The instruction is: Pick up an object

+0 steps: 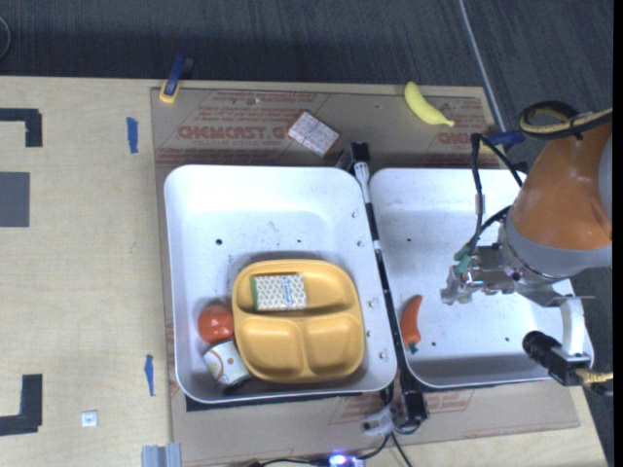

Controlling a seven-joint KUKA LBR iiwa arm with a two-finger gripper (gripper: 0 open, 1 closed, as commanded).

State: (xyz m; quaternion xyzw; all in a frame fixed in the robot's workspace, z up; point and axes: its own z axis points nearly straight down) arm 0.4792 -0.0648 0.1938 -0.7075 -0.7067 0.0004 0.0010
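My jaws (465, 285) hang over the right bin (438, 202), low above its white floor, and from this slanted look down I cannot tell how they stand, since the metal of my wrist blurs into one small cluster. Nothing shows between them. Just to their left and a little nearer the front rim, a red chili pepper (412, 321) lies on the floor of the same bin, close against its left wall and apart from me. Farther left, past the black divider where the two bins meet, the left bin (253, 202) carries a yellow divided tray (302, 339); a small speckled packet (278, 292) sits in the tray's upper compartment. Beside the tray's left edge rest a red tomato-like ball (215, 323) and, below it, a small white cup with orange marks (225, 363), tipped on its side. Well beyond my jaws, on the cardboard behind the bins, lie a yellow banana (426, 105) and a small patterned card (312, 133). The wooden surface (78, 261) spreads off to the far left.
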